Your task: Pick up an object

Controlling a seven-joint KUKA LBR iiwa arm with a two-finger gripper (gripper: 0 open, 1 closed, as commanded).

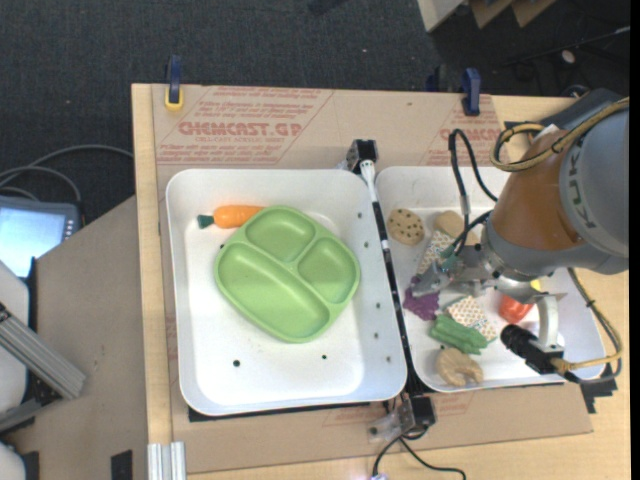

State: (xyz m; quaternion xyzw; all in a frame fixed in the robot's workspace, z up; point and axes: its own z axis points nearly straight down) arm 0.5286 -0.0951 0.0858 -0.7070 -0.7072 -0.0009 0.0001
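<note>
Two shallow white bins sit side by side on a brown bench. The left bin (190, 298) holds a green divided plate (288, 271) with a toy carrot (233, 216) touching its upper-left rim. The grey and orange arm (560, 203) reaches from the right over the right bin (590, 353), where small toys crowd together. Its gripper (452, 271) hangs low among them, above a purple piece (420, 303), a green toy (460, 335) nearer the camera, a cookie (405, 226) beyond. Whether anything is grasped cannot be told.
</note>
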